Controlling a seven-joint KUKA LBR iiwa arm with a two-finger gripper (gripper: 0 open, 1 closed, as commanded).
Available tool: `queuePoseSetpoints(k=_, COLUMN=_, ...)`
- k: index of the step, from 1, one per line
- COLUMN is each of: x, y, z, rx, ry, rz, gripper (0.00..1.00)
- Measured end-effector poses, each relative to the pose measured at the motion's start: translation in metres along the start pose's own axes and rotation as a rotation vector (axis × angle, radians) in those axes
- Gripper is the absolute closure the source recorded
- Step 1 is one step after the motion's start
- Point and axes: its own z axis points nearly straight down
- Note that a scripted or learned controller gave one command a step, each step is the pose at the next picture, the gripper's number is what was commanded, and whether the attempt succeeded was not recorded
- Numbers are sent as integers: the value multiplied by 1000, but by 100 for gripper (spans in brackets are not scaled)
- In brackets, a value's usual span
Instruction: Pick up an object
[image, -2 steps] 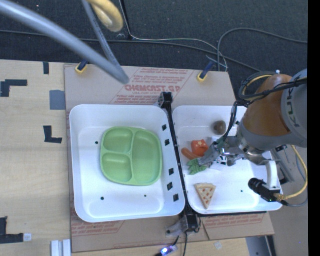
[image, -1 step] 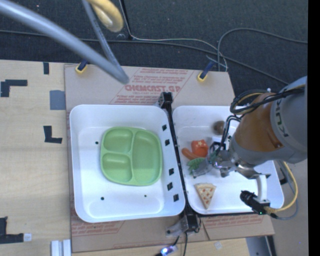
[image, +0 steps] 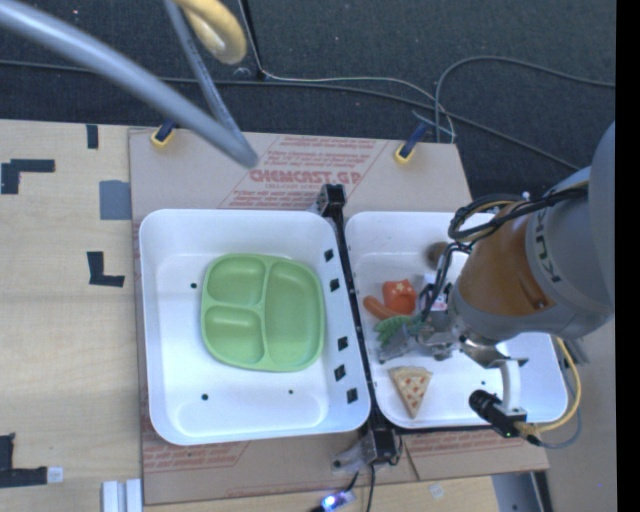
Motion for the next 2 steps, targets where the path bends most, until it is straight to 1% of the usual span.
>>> queuePoseSetpoints(k=1, x=0, y=1, z=-12, rx=-2, ry=0, rz=0, gripper=100)
queuePoseSetpoints(k=2, x=-1, y=-5, z=-56, rx=-3, ry=1, rz=0, gripper=100)
